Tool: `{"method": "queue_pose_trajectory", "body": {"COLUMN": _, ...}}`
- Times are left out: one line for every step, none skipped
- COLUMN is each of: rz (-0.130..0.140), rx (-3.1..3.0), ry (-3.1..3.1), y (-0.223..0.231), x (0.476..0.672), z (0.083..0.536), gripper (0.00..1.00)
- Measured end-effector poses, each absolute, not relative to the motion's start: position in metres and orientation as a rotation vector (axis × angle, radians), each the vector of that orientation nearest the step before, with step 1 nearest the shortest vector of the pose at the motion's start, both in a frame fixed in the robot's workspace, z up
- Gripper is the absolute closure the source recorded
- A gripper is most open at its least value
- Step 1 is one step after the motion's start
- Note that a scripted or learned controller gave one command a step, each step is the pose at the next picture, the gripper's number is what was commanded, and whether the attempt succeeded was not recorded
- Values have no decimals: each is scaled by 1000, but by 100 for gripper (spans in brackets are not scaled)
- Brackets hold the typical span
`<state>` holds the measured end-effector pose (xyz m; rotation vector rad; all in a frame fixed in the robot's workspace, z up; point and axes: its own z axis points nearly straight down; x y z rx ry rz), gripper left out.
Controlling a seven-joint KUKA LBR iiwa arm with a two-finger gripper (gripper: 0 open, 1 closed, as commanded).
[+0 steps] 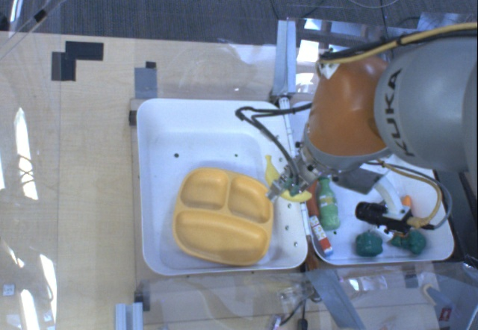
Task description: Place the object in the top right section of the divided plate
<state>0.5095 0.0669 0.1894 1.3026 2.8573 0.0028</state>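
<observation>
The claw point(287, 188) is just over a small curved yellow banana point(272, 169), touching it at the divider between the bins; how far it opens I cannot tell. The smooth yellow divided plate point(222, 215) lies in the left white bin point(160, 142).

Divided plate point(222, 216): smooth yellow plastic, faintly glossy. Bins point(160, 172): smooth white plastic, matt. Tabletop point(75, 209): pale wood-look, overlaid by clear glossy panels. Arm point(437, 108): satin grey casing, glossy orange band point(343, 108). Banana point(272, 169): yellow, smooth.
</observation>
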Motion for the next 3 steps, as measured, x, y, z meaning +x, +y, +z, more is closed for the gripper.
{"method": "queue_pose_trajectory", "body": {"rz": 6, "rx": 1473, "ry": 2770, "y": 68, "x": 510, "z": 244, "gripper": 100}}
{"method": "queue_pose_trajectory", "body": {"rz": 3, "rx": 1250, "ry": 2880, "y": 78, "x": 513, "z": 184, "gripper": 100}}
{"method": "queue_pose_trajectory", "body": {"rz": 5, "rx": 1015, "ry": 2968, "y": 31, "x": 522, "z": 184, "gripper": 100}}
